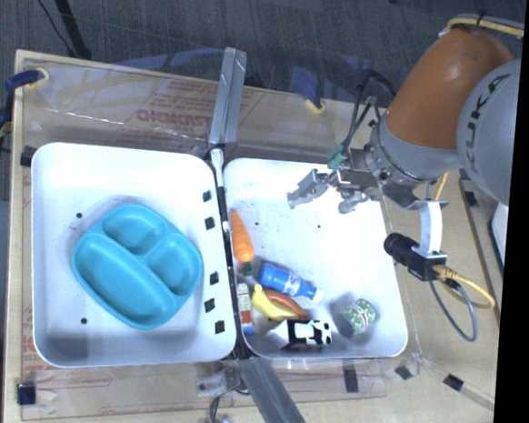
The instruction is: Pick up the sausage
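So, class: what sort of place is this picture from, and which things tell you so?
Probably a robotics lab test bench. A robot arm reaches over two white bins, one holding a blue tray, the other toy food like a carrot, with cables and taped plastic around.

Even bright overhead light, mild glare on white bins, soft shadows, slightly grainy, arm softly blurred

arm: reaching in from right | claw: fingers spread (nothing between them), pointing left
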Controlling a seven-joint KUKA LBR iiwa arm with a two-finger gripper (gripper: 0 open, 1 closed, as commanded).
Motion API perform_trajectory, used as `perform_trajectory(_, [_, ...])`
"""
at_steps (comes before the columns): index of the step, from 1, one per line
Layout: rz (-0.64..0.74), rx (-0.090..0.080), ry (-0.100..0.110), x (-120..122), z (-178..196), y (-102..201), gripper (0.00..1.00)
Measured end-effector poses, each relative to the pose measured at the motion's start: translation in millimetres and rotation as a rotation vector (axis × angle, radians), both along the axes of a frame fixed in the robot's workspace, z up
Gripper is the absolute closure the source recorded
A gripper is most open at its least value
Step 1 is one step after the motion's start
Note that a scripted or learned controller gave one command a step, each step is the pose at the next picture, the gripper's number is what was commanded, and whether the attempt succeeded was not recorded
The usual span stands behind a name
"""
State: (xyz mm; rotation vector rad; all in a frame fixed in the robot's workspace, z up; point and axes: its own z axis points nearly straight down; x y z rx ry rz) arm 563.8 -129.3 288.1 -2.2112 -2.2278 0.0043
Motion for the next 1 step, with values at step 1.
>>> perform_trajectory(1, [0.141,0.001,0.001,-27.1,-180.6,-29.9,0.0])
